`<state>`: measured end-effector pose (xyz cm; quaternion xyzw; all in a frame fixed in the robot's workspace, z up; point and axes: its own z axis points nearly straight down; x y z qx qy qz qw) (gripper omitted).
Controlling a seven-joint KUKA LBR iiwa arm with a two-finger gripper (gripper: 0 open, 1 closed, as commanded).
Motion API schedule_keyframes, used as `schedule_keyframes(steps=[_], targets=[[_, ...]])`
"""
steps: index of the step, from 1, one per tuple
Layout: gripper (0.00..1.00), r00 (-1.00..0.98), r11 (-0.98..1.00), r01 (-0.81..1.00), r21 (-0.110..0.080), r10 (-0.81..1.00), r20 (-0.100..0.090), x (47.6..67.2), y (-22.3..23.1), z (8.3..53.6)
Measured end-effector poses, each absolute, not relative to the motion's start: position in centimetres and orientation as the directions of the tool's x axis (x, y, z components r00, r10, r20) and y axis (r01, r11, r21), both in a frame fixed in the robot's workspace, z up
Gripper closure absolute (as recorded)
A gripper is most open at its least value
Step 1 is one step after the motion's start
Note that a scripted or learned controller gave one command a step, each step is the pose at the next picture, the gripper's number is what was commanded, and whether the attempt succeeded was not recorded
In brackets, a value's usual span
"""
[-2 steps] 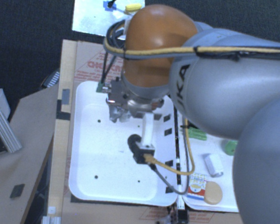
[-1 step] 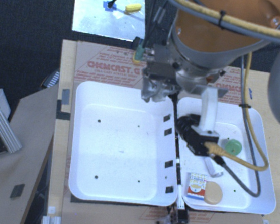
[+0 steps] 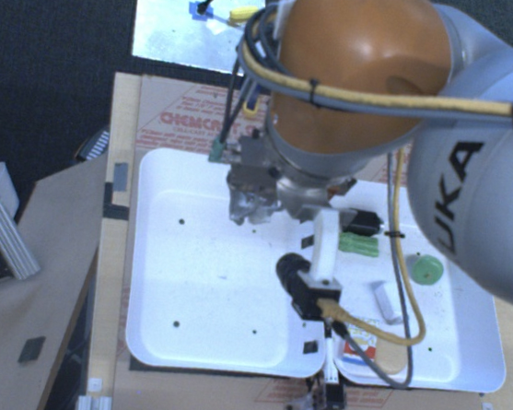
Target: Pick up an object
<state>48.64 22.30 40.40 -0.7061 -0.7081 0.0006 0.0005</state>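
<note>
Looming over both smooth white plastic bins (image 3: 176, 329), the glossy orange-and-grey arm (image 3: 364, 83) hides much of the right one. Claw (image 3: 252, 204) sits low above the left bin; finger state cannot be told. Right bin holds a ridged green block (image 3: 359, 245), round green disc (image 3: 428, 270), pale grey bar (image 3: 384, 301).

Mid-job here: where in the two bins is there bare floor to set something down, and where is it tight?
The left bin floor is bare from its left wall across to the gripper, down to its near rim. The right bin is crowded: green block, green round piece, white piece and the arm's cable over them.
</note>
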Motion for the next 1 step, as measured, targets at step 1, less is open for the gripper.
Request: schedule_keyframes(steps=[1], targets=[[1.0,-0.008,0.008,1.0,0.003,1.0,0.002,48.7,22.29,41.78]])
